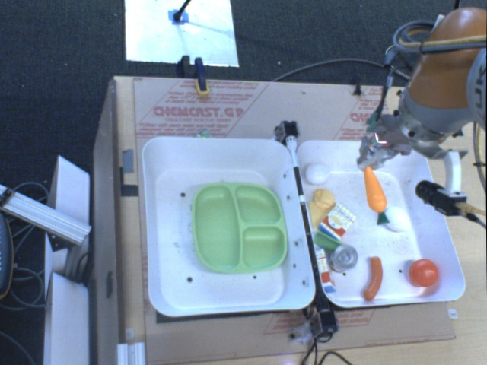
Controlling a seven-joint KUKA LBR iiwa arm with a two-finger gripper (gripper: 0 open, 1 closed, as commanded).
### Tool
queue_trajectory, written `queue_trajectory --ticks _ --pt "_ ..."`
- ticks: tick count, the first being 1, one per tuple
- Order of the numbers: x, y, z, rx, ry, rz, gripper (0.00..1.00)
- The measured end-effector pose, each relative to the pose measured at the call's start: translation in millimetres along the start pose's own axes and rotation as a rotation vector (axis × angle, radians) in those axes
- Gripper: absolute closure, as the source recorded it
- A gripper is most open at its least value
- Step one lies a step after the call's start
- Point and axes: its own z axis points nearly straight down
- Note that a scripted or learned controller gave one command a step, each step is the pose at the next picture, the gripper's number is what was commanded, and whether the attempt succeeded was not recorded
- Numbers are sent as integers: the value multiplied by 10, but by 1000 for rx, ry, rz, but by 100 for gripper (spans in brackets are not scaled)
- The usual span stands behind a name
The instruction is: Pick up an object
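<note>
The fingers (373, 158) hover at the top of the toy carrot (374, 190), which lies in the right bin (441, 238); whether they grip it, I cannot tell. Nothing looks lifted yet.

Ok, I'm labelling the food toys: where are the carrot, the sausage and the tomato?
carrot (374, 192), camera view, mid orange body.
sausage (372, 278), camera view, middle.
tomato (424, 272), camera view, centre.

Dark carpet floor (53, 44) across the top and left of the frame. Pale square sheet (180, 21) on it, upper centre. Wooden bench (114, 226) under a clear printed panel (228, 109). White boxes (65, 280) and a metal rail (42, 215) at lower left.
</note>
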Motion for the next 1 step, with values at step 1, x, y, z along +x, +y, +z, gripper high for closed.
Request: queue_trajectory --ticks 1 --pt "696 -533 -210 3 0 1 100"
